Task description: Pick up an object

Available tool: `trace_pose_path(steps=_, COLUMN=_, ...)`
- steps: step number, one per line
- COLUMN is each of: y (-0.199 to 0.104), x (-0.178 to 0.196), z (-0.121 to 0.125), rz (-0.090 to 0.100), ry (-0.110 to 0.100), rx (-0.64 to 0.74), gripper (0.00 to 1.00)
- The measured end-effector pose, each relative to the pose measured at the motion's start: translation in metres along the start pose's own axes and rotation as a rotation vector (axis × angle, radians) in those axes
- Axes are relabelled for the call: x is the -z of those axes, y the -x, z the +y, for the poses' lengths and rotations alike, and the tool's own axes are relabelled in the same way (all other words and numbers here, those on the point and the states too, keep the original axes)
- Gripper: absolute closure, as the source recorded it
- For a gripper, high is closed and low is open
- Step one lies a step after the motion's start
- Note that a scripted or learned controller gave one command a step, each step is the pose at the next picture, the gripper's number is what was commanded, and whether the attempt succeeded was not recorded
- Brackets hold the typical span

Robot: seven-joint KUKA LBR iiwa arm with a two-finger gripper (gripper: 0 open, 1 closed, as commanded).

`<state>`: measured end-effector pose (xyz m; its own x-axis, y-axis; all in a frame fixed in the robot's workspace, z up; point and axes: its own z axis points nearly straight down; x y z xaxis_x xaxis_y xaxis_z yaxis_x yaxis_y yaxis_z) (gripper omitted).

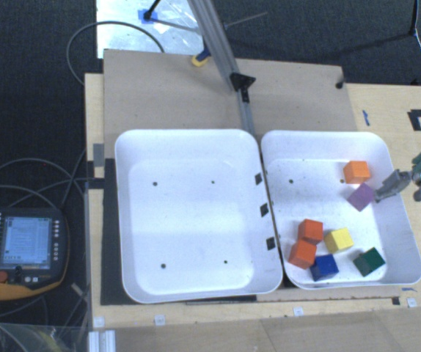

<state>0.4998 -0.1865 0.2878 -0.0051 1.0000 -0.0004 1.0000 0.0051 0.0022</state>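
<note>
Two shallow white plastic bins sit side by side on a tan bench (306, 94). The left bin (133, 196) is on the side away from the arm. The right bin (397, 189) holds seven small blocks: an orange cube (356, 171) near the far right corner, a purple cube (361, 196) just below it, two red-orange cubes (306, 242) stacked or touching near the divider, a yellow cube (339, 240), a blue cube (324, 267) and a dark green cube (370, 261) by the near wall. The grey two-finger gripper (397, 184) hangs at the right bin's right rim, just beside the purple cube; contact unclear, and whether it is spread or closed cannot be told. A black-and-orange teach pendant (21, 254) lies on the floor at left.
</note>
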Motion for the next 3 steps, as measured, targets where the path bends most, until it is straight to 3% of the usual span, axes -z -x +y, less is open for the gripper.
trace_pose_path(steps=1, y=0.0, x=0.0, z=0.0, rz=0.0, ry=0.001, rx=-0.001, gripper=0.0)
trace_pose_path(steps=3, y=0.004, x=-0.085, z=0.0, rz=0.001, ry=-0.004, rx=-0.003, gripper=0.0)
